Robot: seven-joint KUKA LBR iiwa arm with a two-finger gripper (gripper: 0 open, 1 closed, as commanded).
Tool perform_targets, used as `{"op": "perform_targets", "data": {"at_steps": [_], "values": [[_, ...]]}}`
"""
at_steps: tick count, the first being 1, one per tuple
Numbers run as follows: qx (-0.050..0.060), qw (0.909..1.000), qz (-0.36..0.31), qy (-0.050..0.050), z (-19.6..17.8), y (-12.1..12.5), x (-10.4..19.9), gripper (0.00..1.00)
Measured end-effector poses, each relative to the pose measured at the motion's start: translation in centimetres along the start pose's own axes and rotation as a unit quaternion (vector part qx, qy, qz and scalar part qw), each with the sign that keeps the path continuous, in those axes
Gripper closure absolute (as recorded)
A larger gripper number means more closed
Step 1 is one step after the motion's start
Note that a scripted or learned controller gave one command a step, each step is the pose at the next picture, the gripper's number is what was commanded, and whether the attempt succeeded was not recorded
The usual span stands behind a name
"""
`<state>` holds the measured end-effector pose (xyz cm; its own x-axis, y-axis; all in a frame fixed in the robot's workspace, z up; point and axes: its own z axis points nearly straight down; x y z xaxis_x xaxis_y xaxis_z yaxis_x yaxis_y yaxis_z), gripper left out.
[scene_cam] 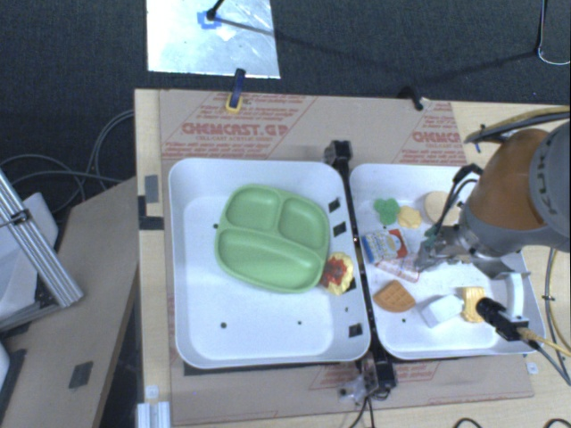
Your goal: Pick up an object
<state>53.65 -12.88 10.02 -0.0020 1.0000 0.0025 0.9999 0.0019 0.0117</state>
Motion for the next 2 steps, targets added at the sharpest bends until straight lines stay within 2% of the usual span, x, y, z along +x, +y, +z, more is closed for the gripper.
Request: {"op": "perform_targets", "data": {"at_steps": [2], "values": [[0.003, 1.0000, -0.001, -0.002, -9.6, 0.9, -1.5, 1.00]]}}
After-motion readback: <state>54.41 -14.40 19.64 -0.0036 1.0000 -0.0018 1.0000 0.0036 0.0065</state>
